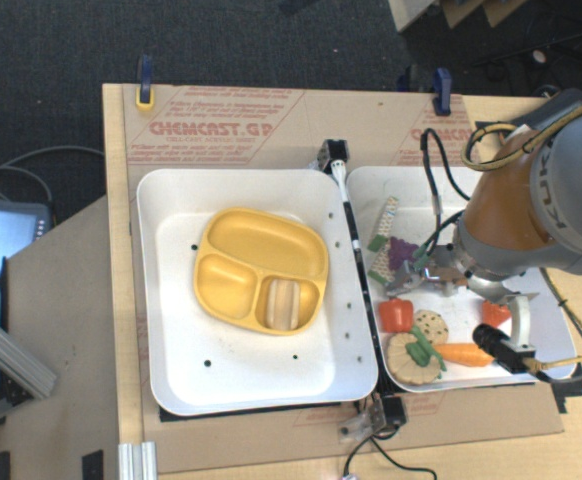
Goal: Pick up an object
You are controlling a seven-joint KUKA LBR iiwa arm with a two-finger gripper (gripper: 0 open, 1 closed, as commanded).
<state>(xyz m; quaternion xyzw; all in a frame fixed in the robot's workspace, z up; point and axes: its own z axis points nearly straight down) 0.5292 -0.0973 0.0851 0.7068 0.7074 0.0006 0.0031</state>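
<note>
The arm (531,198) reaches from the right over the right bin (561,313), and its gripper (423,273) is low among the toy foods in that bin, close to the purple piece (403,252) and the green piece (379,240). The arm's wrist covers most of the tool, so I cannot tell its state, and no object is visibly carried. I think this low position beside the purple piece means a grasp is being tried there, because the objects lie close together and the tool must go down between them. Near the front of the same bin lie a red pepper (395,315), a cookie (430,323), an orange carrot (465,354) and a round tan piece (411,360), all loose and easy to push by accident. The left bin (171,298) holds a yellow divided plate (261,269) with a pale bread-like piece (281,302) in one compartment; it lies flat and well apart from the arm.
</note>
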